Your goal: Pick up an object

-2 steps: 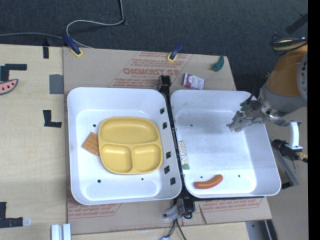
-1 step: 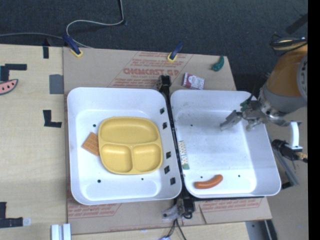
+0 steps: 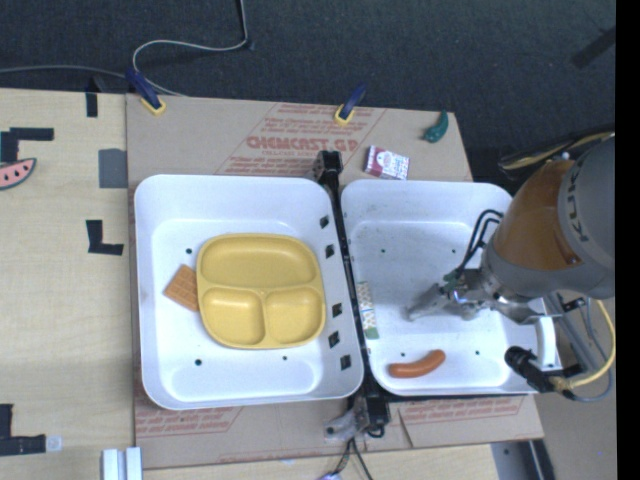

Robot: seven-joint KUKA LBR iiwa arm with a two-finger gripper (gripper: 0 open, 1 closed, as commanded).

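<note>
progress: nothing was lifted yet, by the look of it; the sausage (image 3: 416,365) lay flat on the floor of the right bin (image 3: 420,200), near its front wall.
gripper: the gripper (image 3: 418,309) was low in the right bin, its tip pointing toward the divider between the bins; nothing showed between its fingers, and i could not tell how wide they stood.
gap to target: the sausage sat just in front of the tip, apart from it, not touching.
what was left: likely a short move toward the front wall, a descent, a close and a lift.
other candidates: the yellow divided plate (image 3: 262,290) filled the middle of the left bin (image 3: 170,368), with a tan cracker (image 3: 182,288) tucked at its left edge, partly under the rim.
edges: the sausage was close to the front wall, so finger room on that side looked tight.
open room: the right bin's floor behind and left of the gripper was bare.
</note>
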